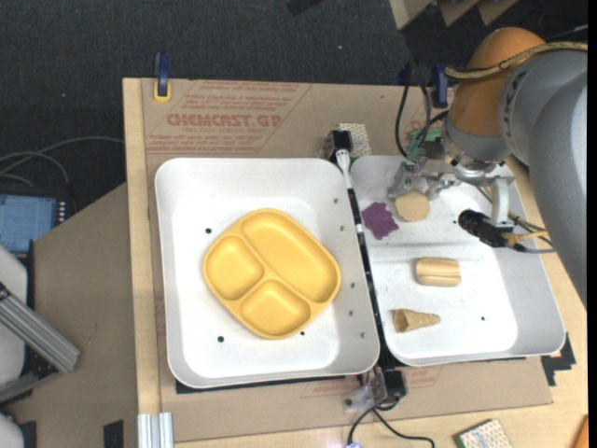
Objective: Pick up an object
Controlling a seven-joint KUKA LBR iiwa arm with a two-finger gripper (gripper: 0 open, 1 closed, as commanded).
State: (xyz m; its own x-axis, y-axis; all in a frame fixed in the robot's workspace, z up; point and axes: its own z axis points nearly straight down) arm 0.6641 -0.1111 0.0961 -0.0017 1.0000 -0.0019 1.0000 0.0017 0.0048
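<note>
In the right bin (536, 329) lie several small things: a purple piece (379, 219) near the left wall, a round tan piece (411, 207) beside it, a tan loaf-shaped block (437, 272) in the middle, and a tan cone (413, 320) toward the front. My gripper (420, 185) hangs over the bin's back left part, just above and behind the round tan piece. It seems to touch that piece or hover very close over it. I see nothing lifted off the bin floor.
The left bin (177, 250) holds a yellow plate (270, 272) with three compartments. The grey arm with its orange band (494, 73) comes in from the upper right, over the right bin's back corner. A divider wall (359, 250) separates the bins.
</note>
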